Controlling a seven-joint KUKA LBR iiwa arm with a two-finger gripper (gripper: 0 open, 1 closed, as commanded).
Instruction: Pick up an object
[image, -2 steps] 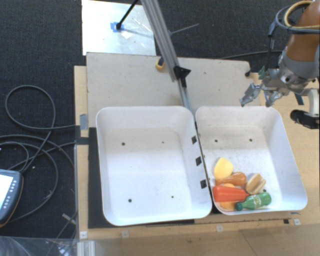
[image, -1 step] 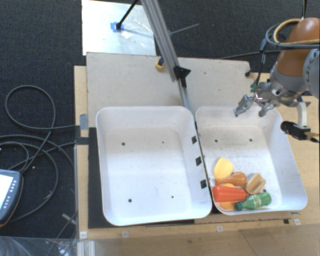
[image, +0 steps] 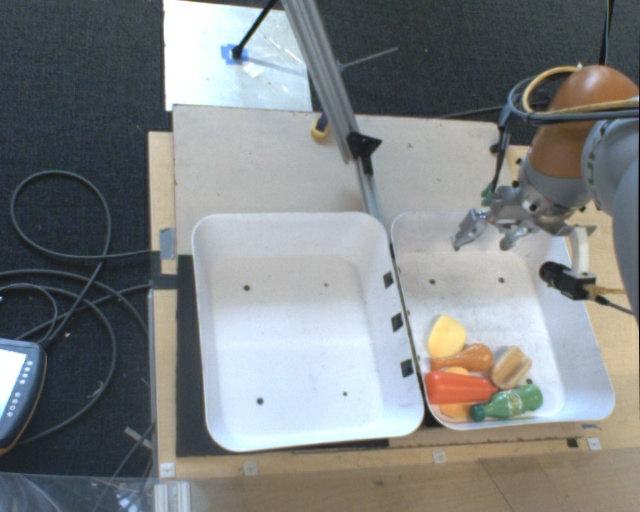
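Hovering above the far end of the right-hand shallow white plastic bin (image: 570, 330), the two-finger metal gripper (image: 487, 229) hangs with its fingers spread apart and nothing between them, so no pick has been made. The candidates lie huddled at that bin's near end, well apart from the gripper: a pale yellow rounded toy piece (image: 446, 335), an orange rounded toy piece (image: 470, 357), a tan bun-shaped toy (image: 511, 366), a red-orange carrot-like toy (image: 458, 387) and a small green bottle-shaped toy (image: 510, 403). The yellow piece looks the best choice, in my judgement, since it sits at the top of the heap with bare bin floor beyond it; the fingers should come straight down astride it. The bottle is a poorer bet, lying close against the near rim, and the carrot lies close to the divide with the left-hand white bin (image: 290, 330). Open room is plentiful over the middle of the right bin, so the approach can run along there, clear of the walls and of the slanting grey metal pole (image: 335, 85).
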